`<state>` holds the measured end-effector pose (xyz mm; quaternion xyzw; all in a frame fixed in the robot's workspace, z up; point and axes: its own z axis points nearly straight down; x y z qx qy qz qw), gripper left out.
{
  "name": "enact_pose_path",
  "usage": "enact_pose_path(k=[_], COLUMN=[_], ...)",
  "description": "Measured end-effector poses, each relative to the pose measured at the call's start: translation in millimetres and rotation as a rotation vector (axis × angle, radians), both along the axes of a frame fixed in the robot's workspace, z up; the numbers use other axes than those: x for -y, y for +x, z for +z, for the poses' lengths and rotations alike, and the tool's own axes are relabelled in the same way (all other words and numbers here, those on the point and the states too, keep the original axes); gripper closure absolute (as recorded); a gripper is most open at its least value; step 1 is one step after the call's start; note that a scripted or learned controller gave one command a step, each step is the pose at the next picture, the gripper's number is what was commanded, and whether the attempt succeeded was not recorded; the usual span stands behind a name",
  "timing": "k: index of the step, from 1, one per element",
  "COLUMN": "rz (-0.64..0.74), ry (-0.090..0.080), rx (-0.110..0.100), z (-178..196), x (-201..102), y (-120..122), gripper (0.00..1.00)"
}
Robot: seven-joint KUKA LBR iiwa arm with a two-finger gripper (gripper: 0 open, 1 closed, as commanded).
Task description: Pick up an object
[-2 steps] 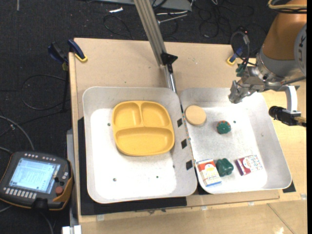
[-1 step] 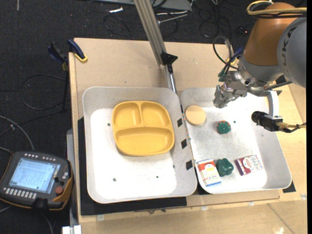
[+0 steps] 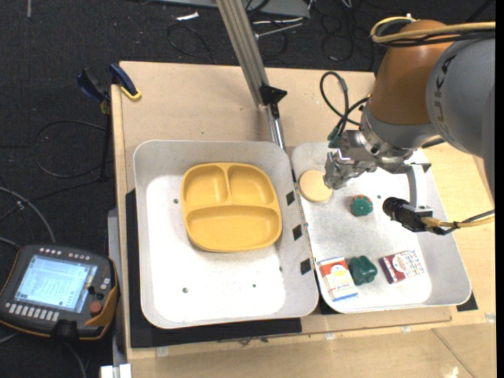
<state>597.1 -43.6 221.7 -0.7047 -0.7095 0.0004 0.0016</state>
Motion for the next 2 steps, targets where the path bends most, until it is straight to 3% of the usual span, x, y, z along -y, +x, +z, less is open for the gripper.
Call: enact_pose_path(k=[2], rz=[0.001], ry=[0.000], rx=[0.000], z=[-2], x=[-109], y=[-35], gripper=[1.00])
